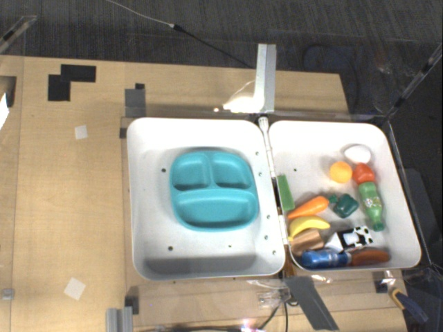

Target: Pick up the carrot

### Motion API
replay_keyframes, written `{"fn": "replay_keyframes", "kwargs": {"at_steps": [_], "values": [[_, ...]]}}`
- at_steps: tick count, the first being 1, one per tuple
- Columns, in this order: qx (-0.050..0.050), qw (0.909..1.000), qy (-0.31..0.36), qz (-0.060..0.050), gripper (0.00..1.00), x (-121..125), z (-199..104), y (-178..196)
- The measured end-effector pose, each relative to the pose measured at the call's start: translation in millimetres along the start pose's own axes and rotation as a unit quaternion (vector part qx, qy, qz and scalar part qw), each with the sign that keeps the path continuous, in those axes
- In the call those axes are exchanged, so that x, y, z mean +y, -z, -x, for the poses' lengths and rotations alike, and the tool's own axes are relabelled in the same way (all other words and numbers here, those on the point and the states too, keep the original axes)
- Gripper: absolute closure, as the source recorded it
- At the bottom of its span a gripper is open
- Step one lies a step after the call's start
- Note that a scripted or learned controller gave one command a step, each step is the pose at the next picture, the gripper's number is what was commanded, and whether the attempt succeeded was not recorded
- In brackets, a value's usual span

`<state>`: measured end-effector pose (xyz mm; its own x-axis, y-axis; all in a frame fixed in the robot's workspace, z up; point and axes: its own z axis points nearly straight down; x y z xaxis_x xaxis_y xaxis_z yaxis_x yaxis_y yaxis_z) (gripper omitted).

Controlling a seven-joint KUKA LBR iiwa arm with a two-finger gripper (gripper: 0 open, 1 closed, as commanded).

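The carrot (309,207) is orange with a green stalk end and lies tilted in the lower middle of the right bin (304,140). A yellow banana (309,225) lies just below it and touches or nearly touches it. A dark green piece (344,204) sits at its right tip.
The left bin (149,185) holds a teal divided plate (210,188). Crowded around the carrot in the right bin are an orange ball (340,171), a white disc (358,154), a green bottle with a red cap (369,198), a blue item (322,258), a brown sausage (369,256) and a black-and-white block (357,237).
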<state>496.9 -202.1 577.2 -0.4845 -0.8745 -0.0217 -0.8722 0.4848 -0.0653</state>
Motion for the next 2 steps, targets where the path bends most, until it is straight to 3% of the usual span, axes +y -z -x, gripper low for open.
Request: {"fn": "replay_keyframes", "kwargs": {"at_steps": [1, 2], "values": [[0.002, 0.9704, 0.240, 0.028, 0.00, 13, 0, -39], [0.001, 0.9708, 0.239, 0.022, 1.00, 11, 2, -26]]}}
